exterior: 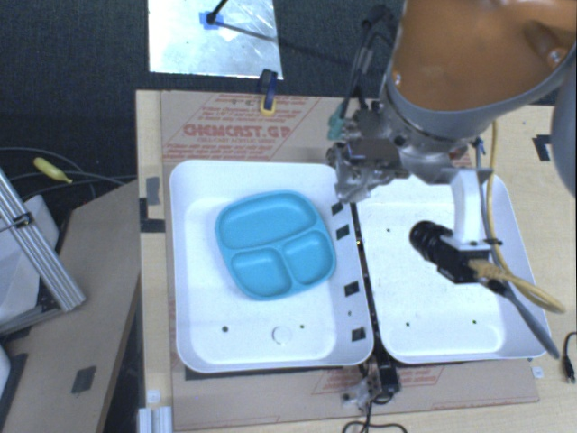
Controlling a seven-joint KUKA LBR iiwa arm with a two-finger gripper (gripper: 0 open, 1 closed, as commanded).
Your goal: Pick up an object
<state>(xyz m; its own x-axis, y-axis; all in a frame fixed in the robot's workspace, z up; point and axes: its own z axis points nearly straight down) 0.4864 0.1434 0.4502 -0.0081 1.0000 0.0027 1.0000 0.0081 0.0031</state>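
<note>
Here's the plate [273, 244], sky blue and glossy, a rounded rectangle lying flat in the left bin [203, 336]. It sits a little askew to the bin's walls and towards the far right of the floor. Raised ridges split it three ways: one long compartment across the far side and two smaller ones side by side along the near side. The rim is smooth and softly rounded, and light glints off the far compartment. It touches none of the walls, with white floor showing all round it, widest on the near side.

Close by on the near side, a faint round mark [282, 335] shows on the bin floor, along with a few small dark dots. A row of small black tabs [350, 289] runs down the bin's right wall, where it meets the right bin [451, 341].

Now the gripper [348, 190]: it hangs over the far end of that seam, just beyond the plate's far right corner and not touching the plate. Released or clenched? I cannot tell from this angle, as the wrist covers it. Nothing can be seen in its grasp.

The arm [469, 43] looms in from the far right, its orange band large overhead. Both bins rest on cardboard [236, 124] with red lettering. At its far edge sits a blue and yellow clip [268, 91], and beyond that a shiny foil sheet [212, 25].
</note>
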